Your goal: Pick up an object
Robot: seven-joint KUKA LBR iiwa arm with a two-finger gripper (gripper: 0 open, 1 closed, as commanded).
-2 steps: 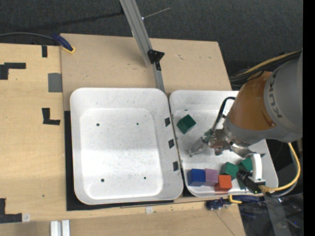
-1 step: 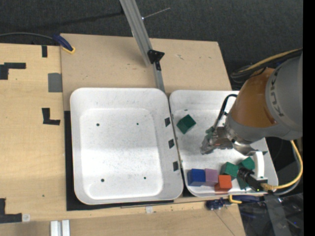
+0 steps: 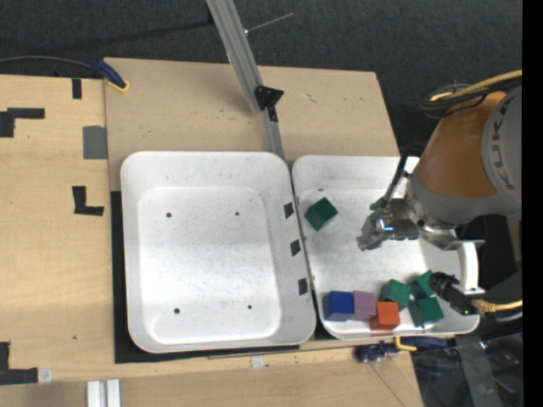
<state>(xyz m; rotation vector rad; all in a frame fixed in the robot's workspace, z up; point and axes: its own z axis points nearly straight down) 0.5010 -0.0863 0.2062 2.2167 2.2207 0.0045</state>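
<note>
Overhead slant view of a bench (image 3: 212, 91) carrying two shallow white bins side by side. Left bin (image 3: 136, 185) beside the right bin (image 3: 339, 170), the two sharing a central divide.

In the right bin: one dark green block (image 3: 321, 214), tilted, lying alone near the bin's left wall toward its far edge. Along the near edge, a tight cluster: blue block (image 3: 339, 304), pale purple block (image 3: 364, 303), orange block (image 3: 387, 315) and several green blocks (image 3: 397, 292), mostly touching one another, partly under the arm at the near right corner.

Gripper (image 3: 373, 234) of the grey arm (image 3: 462, 164), entering from the right edge, poised over the bare middle of the right bin, between the lone green block and the cluster, near neither. Nothing seen between the fingers; whether spread or pressed together cannot be told from this angle.

Step in hand, as judged: approach, no block yet chosen. Best candidate: the lone dark green block, clear on all sides, leaving room for both fingers. Recommended: centre over the block, turn the wrist to match its tilt, descend straight, close on two parallel faces. Cluster along the near edge less favourable: neighbours touching, bin wall close, risk of a finger landing on top of a block or shoving the group.

Writing: part of large lettering on the arm casing at the right edge, apparently the maker's name, cut off and not fully readable. No labels legible on bins or blocks.
</note>
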